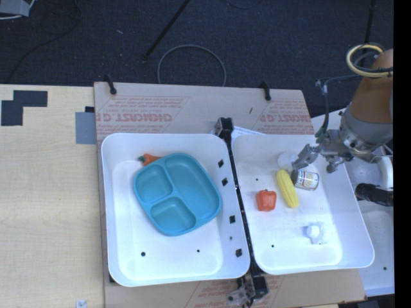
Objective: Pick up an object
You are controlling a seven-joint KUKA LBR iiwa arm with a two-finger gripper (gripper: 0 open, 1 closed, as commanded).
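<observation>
My gripper (316,164) hangs over the upper right part of the right bin (350,252), its two grey fingers spread apart and open. Just below it a small silver can (307,181) lies on the bin floor; whether a finger touches it I cannot tell. A yellow corn cob (286,188) lies left of the can, and beside that sits a red pepper (266,200). A small white crumpled object (314,233) rests toward the bin's front right.
The left bin (122,262) holds a blue divided plate (175,193) with a small orange item (148,160) tucked behind its far left edge. A black divider (234,197) runs between the bins. The arm (369,114) stands at the right.
</observation>
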